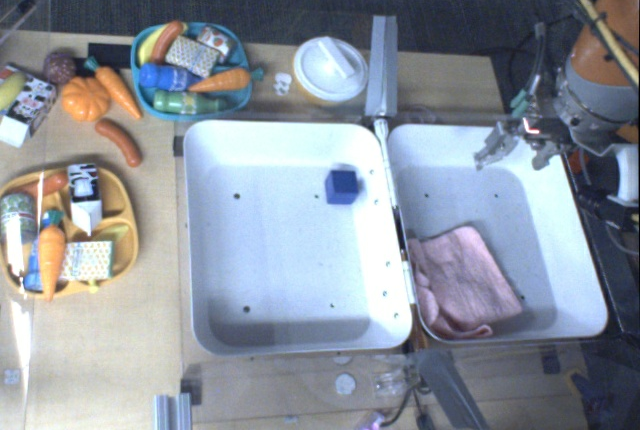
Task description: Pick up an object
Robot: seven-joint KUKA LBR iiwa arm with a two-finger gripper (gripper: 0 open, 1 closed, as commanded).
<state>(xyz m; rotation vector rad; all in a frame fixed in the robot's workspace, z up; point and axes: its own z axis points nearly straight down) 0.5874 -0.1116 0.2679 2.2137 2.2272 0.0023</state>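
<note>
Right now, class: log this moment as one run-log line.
gripper: open, over right bin's far edge, holding nothing | blue block: left bin | pink cloth: right bin | pick: not yet

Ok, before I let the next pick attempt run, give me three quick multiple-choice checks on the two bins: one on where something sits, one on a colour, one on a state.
1. Where does the cube lie?
A. In the left bin, toward its far right part
B. In the right bin, on the cloth
C. On the bench outside the bins

2. What colour is the cloth in the right bin?
A. Green
B. Pink
C. Black

3. How does the cloth lie?
A. Draped over the divider between the bins
B. Hanging from the gripper
C. Crumpled on the bin floor at the near left corner

Answers:
1 A: the blue cube rests on the floor of the left bin.
2 B: the cloth is plainly pink.
3 C: it lies bunched in the right bin, well apart from the gripper over the far edge.
</note>
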